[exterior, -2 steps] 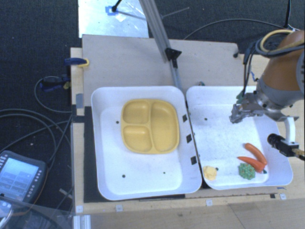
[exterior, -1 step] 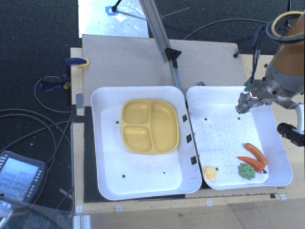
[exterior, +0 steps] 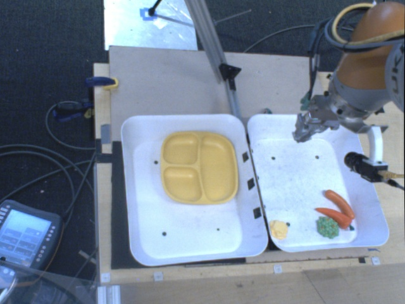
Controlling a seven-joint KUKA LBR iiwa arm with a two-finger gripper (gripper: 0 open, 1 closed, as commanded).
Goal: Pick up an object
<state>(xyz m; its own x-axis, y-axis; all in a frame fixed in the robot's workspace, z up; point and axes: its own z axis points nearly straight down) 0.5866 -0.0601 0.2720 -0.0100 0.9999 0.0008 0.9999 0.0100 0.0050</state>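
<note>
Carrots [exterior: 336, 208] (two, orange) in right bin [exterior: 297, 170] on tan bench [exterior: 164, 81]

Two white bins [exterior: 190, 246] are seen on a pale tan bench [exterior: 164, 81]. A yellow divided plate [exterior: 199, 167] is shown at nine o'clock; at five o'clock, two orange-red carrots [exterior: 338, 208], green broccoli [exterior: 327, 227] and a pale yellow piece [exterior: 278, 229] are seen.
</note>
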